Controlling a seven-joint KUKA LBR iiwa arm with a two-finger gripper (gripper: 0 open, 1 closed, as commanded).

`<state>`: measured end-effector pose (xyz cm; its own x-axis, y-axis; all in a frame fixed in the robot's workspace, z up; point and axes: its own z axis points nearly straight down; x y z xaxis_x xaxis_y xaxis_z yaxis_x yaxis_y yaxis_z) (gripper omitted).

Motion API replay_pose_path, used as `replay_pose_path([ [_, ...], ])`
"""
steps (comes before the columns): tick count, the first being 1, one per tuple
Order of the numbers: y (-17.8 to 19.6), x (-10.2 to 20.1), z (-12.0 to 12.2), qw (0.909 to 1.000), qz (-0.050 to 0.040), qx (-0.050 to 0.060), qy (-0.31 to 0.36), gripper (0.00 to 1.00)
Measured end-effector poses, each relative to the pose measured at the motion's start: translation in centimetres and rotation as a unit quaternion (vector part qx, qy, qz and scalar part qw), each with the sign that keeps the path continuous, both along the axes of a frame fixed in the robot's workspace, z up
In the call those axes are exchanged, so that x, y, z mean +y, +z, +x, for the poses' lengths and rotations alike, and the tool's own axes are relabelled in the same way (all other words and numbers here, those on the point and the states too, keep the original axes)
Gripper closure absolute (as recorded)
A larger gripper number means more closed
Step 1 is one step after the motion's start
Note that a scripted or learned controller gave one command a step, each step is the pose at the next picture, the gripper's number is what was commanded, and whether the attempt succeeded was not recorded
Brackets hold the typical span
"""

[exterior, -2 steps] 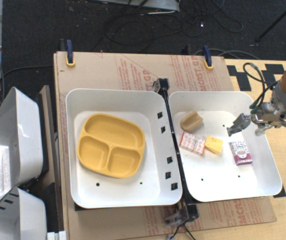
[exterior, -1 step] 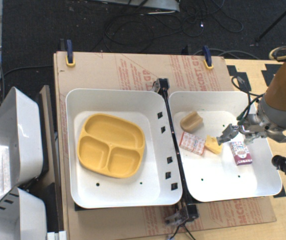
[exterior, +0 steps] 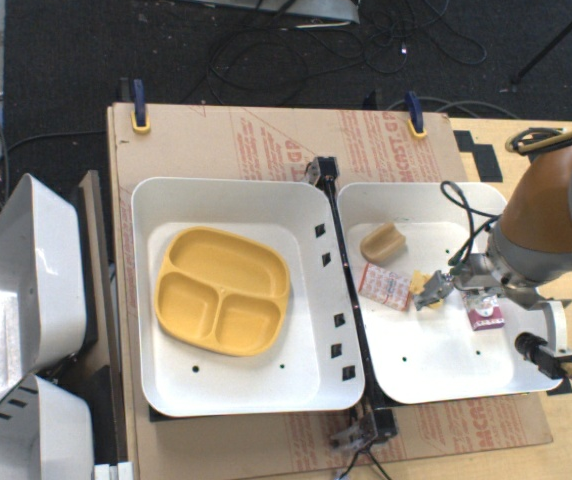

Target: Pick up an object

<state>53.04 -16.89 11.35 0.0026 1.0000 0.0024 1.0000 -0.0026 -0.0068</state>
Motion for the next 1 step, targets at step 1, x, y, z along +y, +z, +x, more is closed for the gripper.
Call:
replay_pose_path([
  [1,-2.35,0.07,-0.06,1.0,-0.0004,-0.001,0.0,0.0],
])
